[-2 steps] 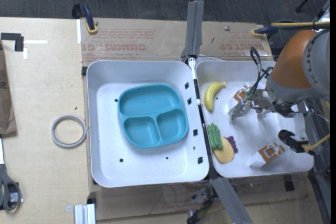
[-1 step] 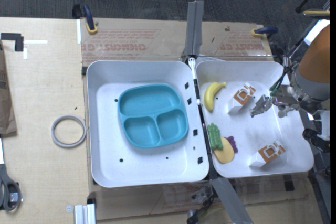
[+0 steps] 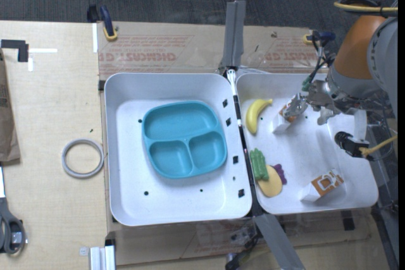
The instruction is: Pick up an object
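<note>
The left bin [image 3: 120, 136] holds a blue tray [image 3: 183, 139]. In the right bin [image 3: 345, 183] lie a banana [image 3: 255, 113], green and yellow toys [image 3: 266, 172] and a small box [image 3: 326, 183]. The gripper [image 3: 296, 109] hangs near the banana (grip state: I cannot tell). It seems an approach; next, descend squarely over one.

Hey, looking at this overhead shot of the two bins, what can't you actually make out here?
- Claw, camera view: small and blurred against the right bin, so open or shut is unclear.
- Purple item: mostly covered by the yellow piece; what it is stays unclear.
- Scissors: cut off by the left edge.
- Small box: printing too small to read.
</note>
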`<state>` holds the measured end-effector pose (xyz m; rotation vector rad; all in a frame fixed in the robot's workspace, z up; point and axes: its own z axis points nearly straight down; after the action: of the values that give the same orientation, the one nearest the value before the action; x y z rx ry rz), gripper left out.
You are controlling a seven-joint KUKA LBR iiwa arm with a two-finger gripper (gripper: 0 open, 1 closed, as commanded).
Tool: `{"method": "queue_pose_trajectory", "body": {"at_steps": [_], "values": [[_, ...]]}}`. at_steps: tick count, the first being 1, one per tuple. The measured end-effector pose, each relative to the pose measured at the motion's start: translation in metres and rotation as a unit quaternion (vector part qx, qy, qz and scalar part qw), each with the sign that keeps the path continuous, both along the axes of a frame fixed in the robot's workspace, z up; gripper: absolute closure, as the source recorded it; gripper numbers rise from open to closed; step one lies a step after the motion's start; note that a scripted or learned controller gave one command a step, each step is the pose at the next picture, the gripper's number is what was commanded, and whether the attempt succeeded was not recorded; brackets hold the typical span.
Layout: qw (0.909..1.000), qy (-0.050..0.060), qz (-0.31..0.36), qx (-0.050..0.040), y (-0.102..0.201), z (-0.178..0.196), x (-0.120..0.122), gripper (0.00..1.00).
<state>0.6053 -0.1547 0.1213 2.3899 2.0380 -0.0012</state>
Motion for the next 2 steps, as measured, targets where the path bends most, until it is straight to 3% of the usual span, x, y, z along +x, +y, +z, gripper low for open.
{"method": "queue_pose_trajectory", "body": {"at_steps": [1, 2], "values": [[0.9949, 0.001, 0.101, -0.0002, -0.011, -0.031, 0.055, 0.0], [0.9756, 0.001, 0.22, 0.0003, 0.013, -0.016, 0.054, 0.0]]}}
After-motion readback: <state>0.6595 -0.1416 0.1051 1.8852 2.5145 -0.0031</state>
